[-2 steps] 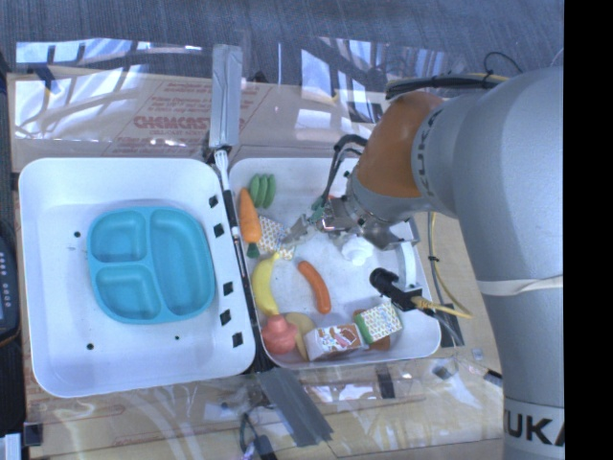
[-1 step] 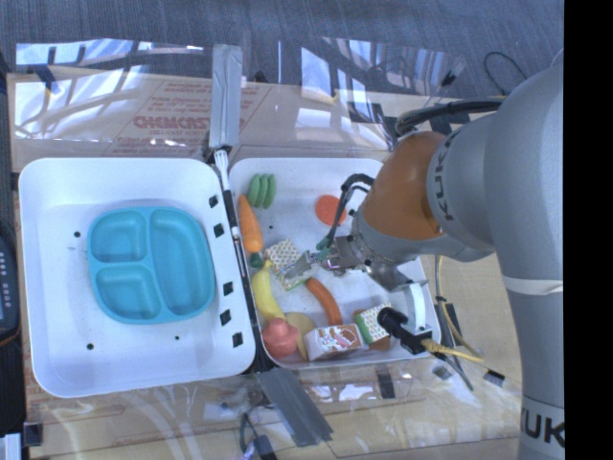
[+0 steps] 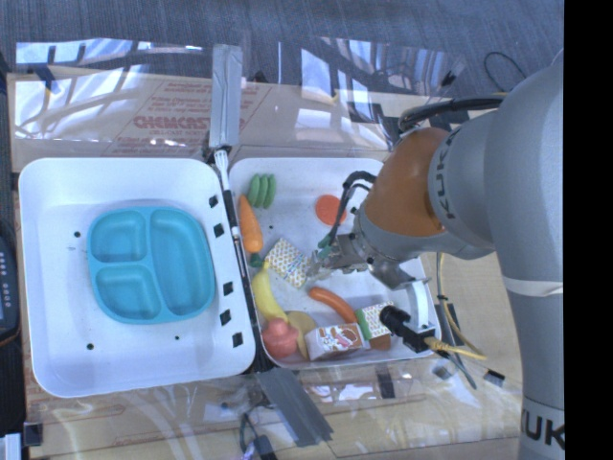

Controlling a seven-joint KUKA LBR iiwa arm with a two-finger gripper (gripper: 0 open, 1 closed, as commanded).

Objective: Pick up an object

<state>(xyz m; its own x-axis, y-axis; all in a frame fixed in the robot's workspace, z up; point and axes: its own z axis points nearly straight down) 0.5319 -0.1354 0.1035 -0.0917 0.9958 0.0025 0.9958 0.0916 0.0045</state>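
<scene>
Right bin (image 3: 287,172): jaws (image 3: 321,262) partly arm-hidden.

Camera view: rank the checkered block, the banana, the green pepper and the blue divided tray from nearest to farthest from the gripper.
1. Checkered block, right bin, just beside the gripper on the view's left.
2. Banana, along the right bin's left wall, lower in the view.
3. Green pepper, right bin's upper left corner.
4. Blue divided tray, in the left bin.

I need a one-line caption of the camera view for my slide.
Grey arm lowers its claw into the right bin of toy food; a blue divided plate lies in the left bin.
</scene>
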